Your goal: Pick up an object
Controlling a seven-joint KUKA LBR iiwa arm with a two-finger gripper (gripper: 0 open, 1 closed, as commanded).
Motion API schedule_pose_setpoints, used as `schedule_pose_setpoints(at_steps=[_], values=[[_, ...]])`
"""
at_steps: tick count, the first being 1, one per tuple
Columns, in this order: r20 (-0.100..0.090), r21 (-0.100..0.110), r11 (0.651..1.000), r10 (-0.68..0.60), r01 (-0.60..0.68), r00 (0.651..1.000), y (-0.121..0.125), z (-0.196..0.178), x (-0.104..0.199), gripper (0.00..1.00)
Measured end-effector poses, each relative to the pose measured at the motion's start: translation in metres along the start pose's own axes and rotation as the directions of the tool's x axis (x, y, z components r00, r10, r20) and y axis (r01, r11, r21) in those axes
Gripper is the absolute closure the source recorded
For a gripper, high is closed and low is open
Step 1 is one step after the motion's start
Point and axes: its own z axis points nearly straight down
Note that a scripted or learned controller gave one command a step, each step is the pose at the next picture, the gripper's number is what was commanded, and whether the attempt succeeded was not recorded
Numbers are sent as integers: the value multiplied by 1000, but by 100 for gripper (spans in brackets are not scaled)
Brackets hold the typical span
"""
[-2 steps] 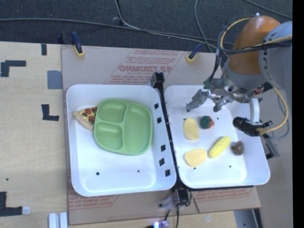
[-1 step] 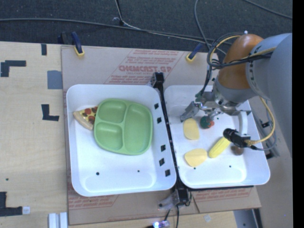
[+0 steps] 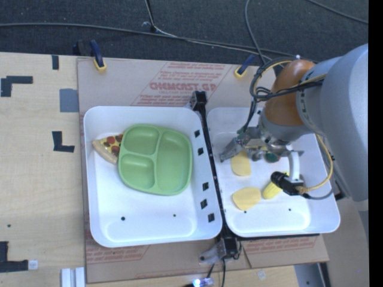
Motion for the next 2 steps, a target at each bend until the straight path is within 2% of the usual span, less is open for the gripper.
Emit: schedule_pose_setpoints(at_steps=[1, 2], values=[[0, -1, 1000, -1, 1, 1000, 1, -13, 0, 100], [-2, -5, 1000, 0, 0, 1000, 8, -66, 9, 100]])
